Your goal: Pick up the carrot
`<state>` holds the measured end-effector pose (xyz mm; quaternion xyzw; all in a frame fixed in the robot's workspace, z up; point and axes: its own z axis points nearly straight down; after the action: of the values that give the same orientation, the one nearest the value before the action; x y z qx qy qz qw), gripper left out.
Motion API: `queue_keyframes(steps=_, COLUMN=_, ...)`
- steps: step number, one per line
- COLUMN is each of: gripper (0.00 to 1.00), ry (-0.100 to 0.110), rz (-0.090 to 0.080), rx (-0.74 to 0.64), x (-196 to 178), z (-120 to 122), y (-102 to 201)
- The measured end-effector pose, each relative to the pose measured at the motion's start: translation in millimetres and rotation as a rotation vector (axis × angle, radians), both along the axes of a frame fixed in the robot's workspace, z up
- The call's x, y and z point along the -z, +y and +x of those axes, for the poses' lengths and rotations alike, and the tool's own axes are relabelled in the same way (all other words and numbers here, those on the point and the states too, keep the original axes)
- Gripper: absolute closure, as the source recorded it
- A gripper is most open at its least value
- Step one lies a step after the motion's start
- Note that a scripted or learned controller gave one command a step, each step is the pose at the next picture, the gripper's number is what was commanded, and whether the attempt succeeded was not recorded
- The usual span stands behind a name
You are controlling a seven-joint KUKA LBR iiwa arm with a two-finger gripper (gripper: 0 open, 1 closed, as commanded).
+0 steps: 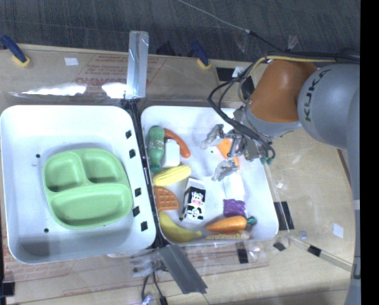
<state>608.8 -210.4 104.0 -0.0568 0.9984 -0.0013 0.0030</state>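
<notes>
- Carrot [227, 223] lies flat near the front edge of the right bin [266, 199]. It is orange, with a small green top that points to the right.
- Just above the carrot sits a purple thing [234, 206]. They are touching or almost touching.
- Left of the carrot is a yellow banana [177, 230], curled along the front of the bin.
- Close by stands a small white box with a cow picture [194, 203].
- More toy food lies along the left wall of that bin: a green one [156, 143], a thin orange one [179, 143], yellow corn [171, 175] and a brown waffle [166, 199].
- Up higher, the gripper [221, 151] hangs over the back part of the right bin, well apart from the carrot. Its two fingers are spread wide. A small orange piece [225, 147] shows between them, but I cannot tell if they touch it.
- On the other side, the left bin [18, 170] holds a green tray [86, 186] with three parts.
</notes>
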Motion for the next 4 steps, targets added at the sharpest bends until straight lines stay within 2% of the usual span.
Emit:
queue_keyframes(steps=1, gripper=1.0, ry=-0.005, rz=-0.002, rx=-0.003, x=-11.2, z=1.5, y=0.1)
queue_keyframes(steps=2, gripper=0.0, ry=-0.004, rz=-0.002, rx=-0.003, x=-10.9, z=1.4, y=0.3)
queue_keyframes(steps=3, gripper=1.0, ry=-0.01, rz=-0.004, rx=-0.005, x=-22.1, z=2.9, y=0.4)
queue_keyframes(steps=4, gripper=0.0, ry=-0.01, rz=-0.004, rx=-0.005, x=-21.7, z=2.8, y=0.6)
